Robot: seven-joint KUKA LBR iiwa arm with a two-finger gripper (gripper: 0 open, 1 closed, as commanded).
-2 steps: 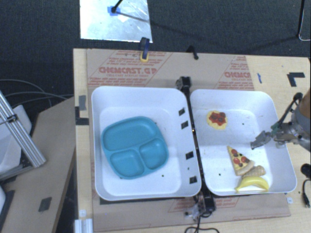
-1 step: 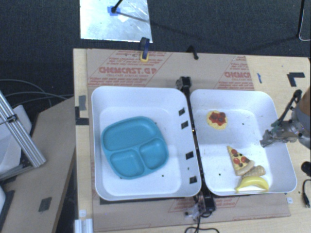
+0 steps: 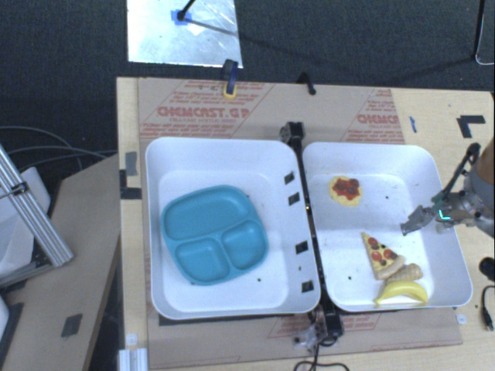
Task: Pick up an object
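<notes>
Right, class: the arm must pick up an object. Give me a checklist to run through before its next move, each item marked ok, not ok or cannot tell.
1. Objects within the right bin: ok. Round pizza, pizza slice and banana all lie there.
2. Gripper over that bin: ok, near its right side.
3. Gripper lined up above a target: not ok. It sits right of the slice, apart from it.
4. Fingers open for a grasp: cannot tell.
5. Slice and banana separated: not ok. They lie close, with a small tan piece between them.
6. Blue tray out of the way: ok, in the left bin.
</notes>
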